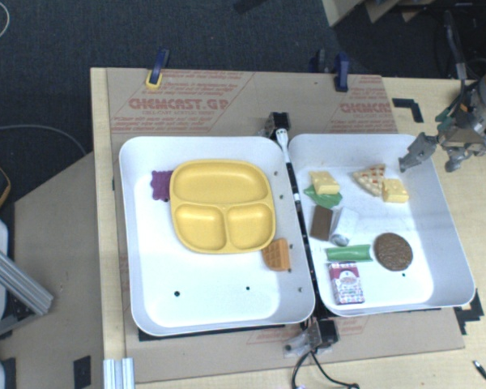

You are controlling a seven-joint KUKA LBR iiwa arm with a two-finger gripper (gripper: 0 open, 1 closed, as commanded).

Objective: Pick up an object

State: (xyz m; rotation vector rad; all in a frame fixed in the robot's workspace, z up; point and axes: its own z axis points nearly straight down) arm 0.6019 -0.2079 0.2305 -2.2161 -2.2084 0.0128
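My gripper [432,159] hangs over the right bin's [445,282] far right corner, open, with nothing between its fingers [412,154]. Just left of it and nearer lie a waffle wedge [371,178] and a yellow block [395,190]. Further left are a pale yellow block [325,183] on a green leaf [316,194], a brown bar [325,223] and a small grey piece [339,238]. Along the bin's near side lie a green bar [347,253], a round brown cookie [393,251] and a red box [346,283].
The left bin [211,306] holds a yellow divided plate [223,205], a purple piece [159,185] at the plate's left, and an orange waffle piece [277,254] by the wall between the bins. Clamps [155,71] [341,71] grip the board's far edge.
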